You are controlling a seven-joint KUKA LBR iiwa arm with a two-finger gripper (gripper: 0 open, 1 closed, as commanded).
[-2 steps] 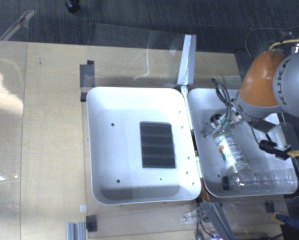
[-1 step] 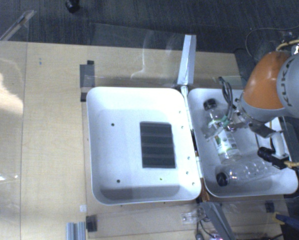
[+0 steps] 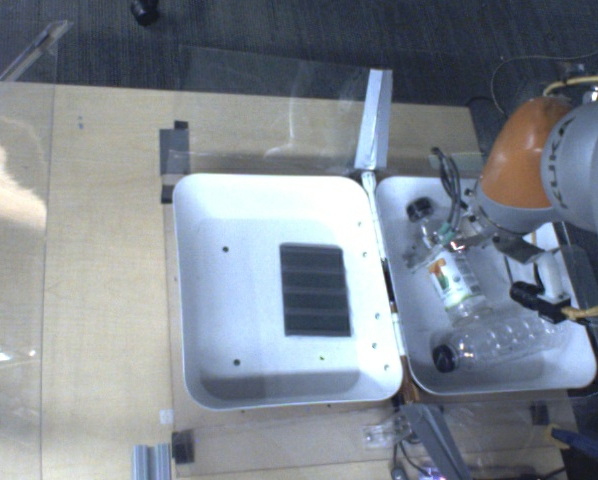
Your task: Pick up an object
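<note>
Gripper (image 3: 449,236) low in right bin (image 3: 579,368) over small bottle (image 3: 453,280); we cannot tell its state, nothing lifted yet.

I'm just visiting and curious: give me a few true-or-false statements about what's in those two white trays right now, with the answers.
1. A dark ribbed block lies in the left tray. True.
2. The clear plastic bottle stands upright. False: it lies on its side in the right tray.
3. The arm reaches over the left tray. False: it is over the right tray.
4. A small bottle with an orange band lies in the right tray. True.
</note>
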